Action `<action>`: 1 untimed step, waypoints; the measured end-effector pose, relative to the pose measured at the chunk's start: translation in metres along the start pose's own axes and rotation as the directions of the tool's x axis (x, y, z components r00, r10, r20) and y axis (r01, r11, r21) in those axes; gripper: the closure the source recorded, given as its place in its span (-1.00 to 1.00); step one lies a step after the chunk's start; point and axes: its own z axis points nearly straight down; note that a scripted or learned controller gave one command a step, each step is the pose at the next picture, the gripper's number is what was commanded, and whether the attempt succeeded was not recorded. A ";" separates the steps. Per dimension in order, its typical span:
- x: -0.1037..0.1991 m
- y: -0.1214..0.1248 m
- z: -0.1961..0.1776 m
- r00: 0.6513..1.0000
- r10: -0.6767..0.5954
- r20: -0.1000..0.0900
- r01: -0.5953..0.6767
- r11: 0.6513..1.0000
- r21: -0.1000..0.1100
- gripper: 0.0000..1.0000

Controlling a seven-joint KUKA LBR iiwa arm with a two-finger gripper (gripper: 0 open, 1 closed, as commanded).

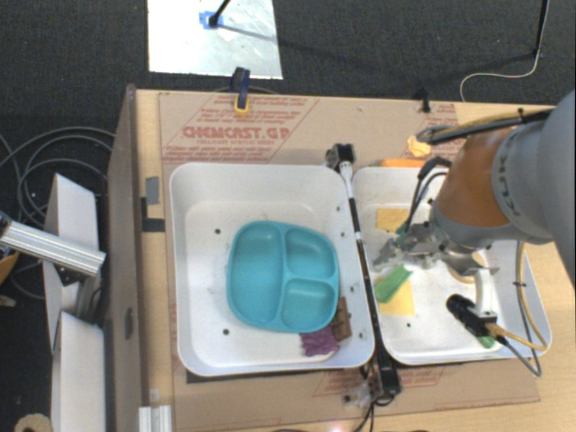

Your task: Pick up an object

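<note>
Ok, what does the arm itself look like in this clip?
The arm is bulky, rounded and smooth grey, with a wide orange band above the wrist. Dark cables loop along the band toward the gripper, which is a small metallic grey assembly. No markings are legible on it.

A teal divided plate (283,277) lies in a white bin (202,205).

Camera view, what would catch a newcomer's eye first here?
The teal divided plate lying in the left bin stands out most, with a small purple item at its lower right edge. Next comes the grey arm with its orange band reaching over the right bin, its pincer low above a green piece and yellow pieces.
</note>
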 end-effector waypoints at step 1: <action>-0.026 0.073 -0.013 1.000 0.001 0.004 -0.001 1.000 -0.012 -1.00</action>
